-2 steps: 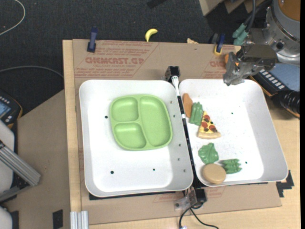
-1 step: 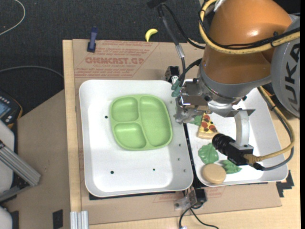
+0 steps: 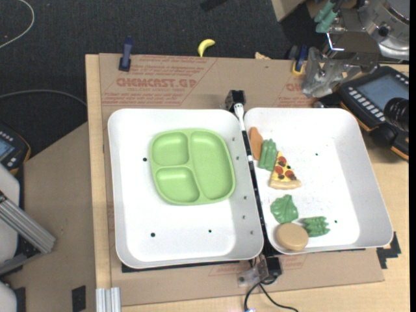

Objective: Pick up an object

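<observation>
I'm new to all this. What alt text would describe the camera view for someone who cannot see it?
Two shallow white bins sit side by side on a bench: the left bin holds a green divided plate, the right bin holds toy food, including a pizza slice, green leafy pieces and a tan round cookie. The robot's gripper hangs above the right bin's far edge.

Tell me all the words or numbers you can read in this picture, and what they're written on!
"CHEMCAST G P" in red letters on the cardboard sheet under the bins.
More red print runs in small lines above and below it: too blurred to read.
More red print shows on the cardboard behind the right bin: too blurred to read.
The handheld control pad at the right has buttons: their marks are too small to read.
</observation>
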Controlling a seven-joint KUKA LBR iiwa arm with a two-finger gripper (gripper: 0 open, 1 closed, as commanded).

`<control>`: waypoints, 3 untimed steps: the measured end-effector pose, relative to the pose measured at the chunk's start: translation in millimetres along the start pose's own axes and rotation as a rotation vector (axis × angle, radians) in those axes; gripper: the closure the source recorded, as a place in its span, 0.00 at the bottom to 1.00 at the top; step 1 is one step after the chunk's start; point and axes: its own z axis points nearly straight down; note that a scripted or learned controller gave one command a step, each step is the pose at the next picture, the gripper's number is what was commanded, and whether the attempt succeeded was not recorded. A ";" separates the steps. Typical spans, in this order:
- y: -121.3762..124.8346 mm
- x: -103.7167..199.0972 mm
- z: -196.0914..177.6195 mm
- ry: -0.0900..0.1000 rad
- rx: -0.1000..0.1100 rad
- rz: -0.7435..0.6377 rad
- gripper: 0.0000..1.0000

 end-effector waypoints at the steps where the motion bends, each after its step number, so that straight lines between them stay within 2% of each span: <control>1: -8.5 7.4 60.6 -0.005 0.029 -0.003 1.00; 2: -11.6 14.3 174.5 -0.006 0.035 -0.001 1.00; 3: -10.1 -28.3 167.7 -0.004 0.024 0.002 1.00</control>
